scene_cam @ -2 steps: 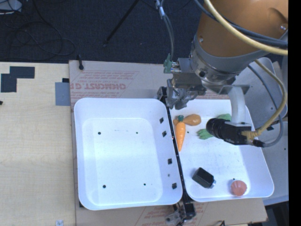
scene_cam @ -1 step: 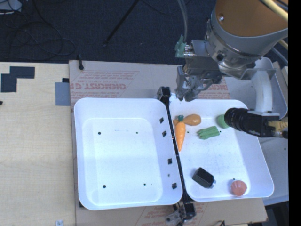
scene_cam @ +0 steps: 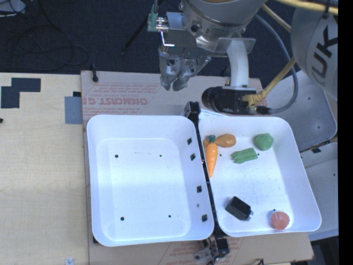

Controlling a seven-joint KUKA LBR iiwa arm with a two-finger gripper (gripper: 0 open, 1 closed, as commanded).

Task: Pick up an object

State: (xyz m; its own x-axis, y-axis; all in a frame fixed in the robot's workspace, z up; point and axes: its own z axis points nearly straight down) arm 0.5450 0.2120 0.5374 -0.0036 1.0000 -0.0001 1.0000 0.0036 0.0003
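1. a grey arm (scene_cam: 220,10) hangs at the top centre of the frame, its gripper (scene_cam: 175,80) poised above the cardboard sheet (scene_cam: 132,95) behind the two bins, short of either one.

2. the gripper is blurred against the dark background; whether it is open or closed cannot be told, and nothing is visibly held in it.

3. the right bin (scene_cam: 300,164) carries every candidate for the pick: an orange carrot (scene_cam: 210,158) lies lengthwise against the divider (scene_cam: 201,164) at the bin's left wall, with an orange-tan lump (scene_cam: 225,141) touching its top end.

4. a green oblong piece (scene_cam: 244,156) sits near the bin's middle, and a rounder green piece (scene_cam: 263,142) lies near it toward the upper right.

5. a black block (scene_cam: 239,208) rests in the lower half of the bin, and a pink ball (scene_cam: 280,220) sits close to the lower right corner.

6. the left bin (scene_cam: 99,148) shows bare white floor with small dark holes, probably the place to drop a picked thing.

7. the pieces lie loose and mostly apart, which looks meant to give the gripper room around each; the carrot, tight to the wall and the lump, seems the hardest to take.

8. judged from this, the pick has not started: the gripper must first cross over the right bin's back rim and come down on a piece.

9. both bins sit on the cardboard over a pale desk (scene_cam: 38,175).
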